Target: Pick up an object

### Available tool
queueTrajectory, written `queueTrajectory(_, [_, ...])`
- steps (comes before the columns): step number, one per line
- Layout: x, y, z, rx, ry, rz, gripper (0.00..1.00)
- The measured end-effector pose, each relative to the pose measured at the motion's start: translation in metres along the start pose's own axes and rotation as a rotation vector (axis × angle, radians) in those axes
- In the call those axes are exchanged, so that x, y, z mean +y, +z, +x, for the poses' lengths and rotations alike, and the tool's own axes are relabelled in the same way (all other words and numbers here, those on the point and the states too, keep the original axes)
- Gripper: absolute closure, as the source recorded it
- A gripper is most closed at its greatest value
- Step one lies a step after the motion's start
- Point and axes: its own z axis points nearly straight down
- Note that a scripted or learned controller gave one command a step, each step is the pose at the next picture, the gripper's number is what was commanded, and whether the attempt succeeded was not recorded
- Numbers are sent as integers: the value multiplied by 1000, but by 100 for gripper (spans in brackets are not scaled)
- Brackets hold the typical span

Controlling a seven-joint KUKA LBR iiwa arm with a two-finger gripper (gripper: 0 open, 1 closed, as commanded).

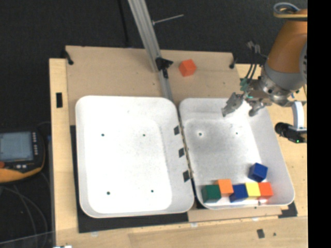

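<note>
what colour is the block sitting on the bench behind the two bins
Orange; the block shows clearly in the camera view, on the bench behind the bins.

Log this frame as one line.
gripper: open, nothing held, over right white bin far end | small coloured blocks: near edge | orange cube: bench

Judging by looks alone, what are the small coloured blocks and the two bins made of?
Blocks: probably painted wood or plastic; flat faces, crisp edges and solid colours, too small to tell apart.
Right bin and left bin: likely moulded plastic; smooth white walls with rounded corners and a dull, scuffed floor.
</note>
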Motion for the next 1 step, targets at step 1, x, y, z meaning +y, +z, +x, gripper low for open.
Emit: queueTrajectory(1, [-63,-138,-20,-3,3,-8,0])
